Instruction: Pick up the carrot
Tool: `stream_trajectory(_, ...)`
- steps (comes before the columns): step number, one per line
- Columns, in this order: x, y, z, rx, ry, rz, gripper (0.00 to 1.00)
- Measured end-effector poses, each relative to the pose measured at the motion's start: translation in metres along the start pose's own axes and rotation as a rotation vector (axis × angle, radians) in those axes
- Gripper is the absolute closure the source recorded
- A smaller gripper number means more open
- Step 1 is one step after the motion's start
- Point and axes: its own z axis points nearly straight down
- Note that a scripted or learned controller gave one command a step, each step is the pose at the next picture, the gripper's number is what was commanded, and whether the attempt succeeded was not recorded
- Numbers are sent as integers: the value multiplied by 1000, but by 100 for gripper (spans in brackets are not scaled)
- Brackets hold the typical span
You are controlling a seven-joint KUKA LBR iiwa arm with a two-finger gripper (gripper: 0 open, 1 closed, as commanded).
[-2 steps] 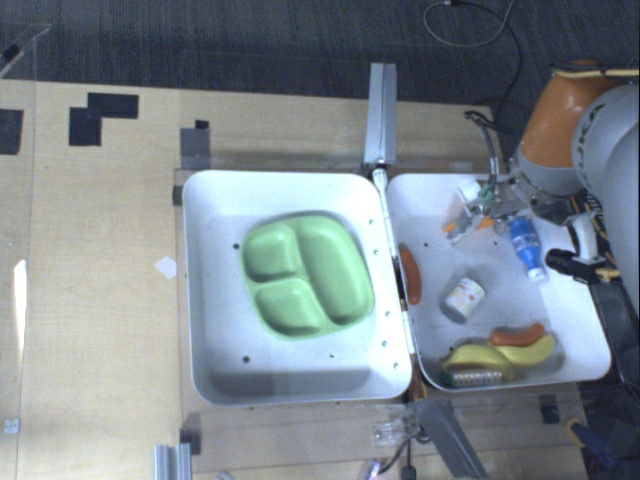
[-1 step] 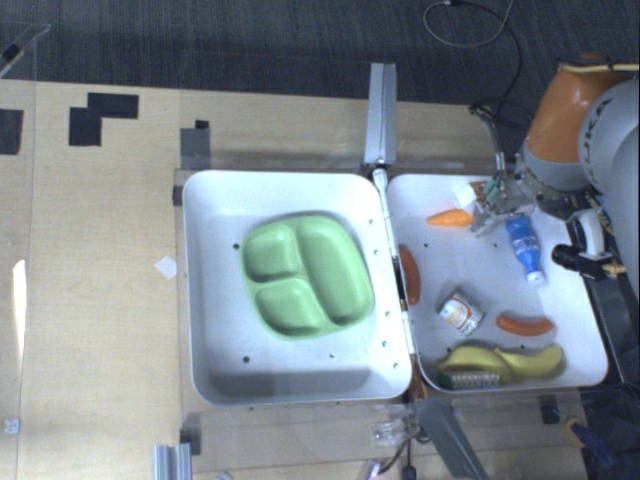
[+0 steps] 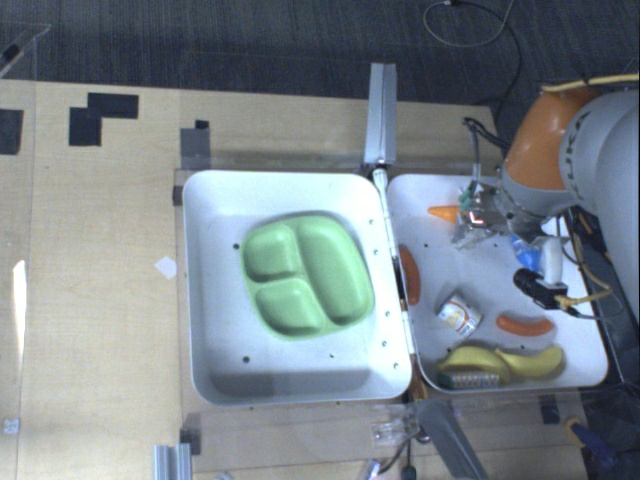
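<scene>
claw (image 3: 470, 218) over carrot (image 3: 443, 211); right bin (image 3: 430, 278)

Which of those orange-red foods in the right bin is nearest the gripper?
The carrot, at the bin's far edge beside the gripper; both sausages lie farther off.

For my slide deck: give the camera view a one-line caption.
Arm's claw beside the carrot in the right bin; green divided plate in the left bin.

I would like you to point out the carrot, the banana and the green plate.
carrot (image 3: 443, 211): camera view, on its orange body, right bin.
banana (image 3: 510, 361): camera view, middle of the yellow fruit, right bin.
green plate (image 3: 305, 273): camera view, on a divider ridge, left bin.
</scene>
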Motion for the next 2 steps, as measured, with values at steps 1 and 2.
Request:
stream_trajectory(1,-67,-17,-86,2,-2,151,100)
stream_trajectory(2,-35,-70,-293,1,-2,249,100)
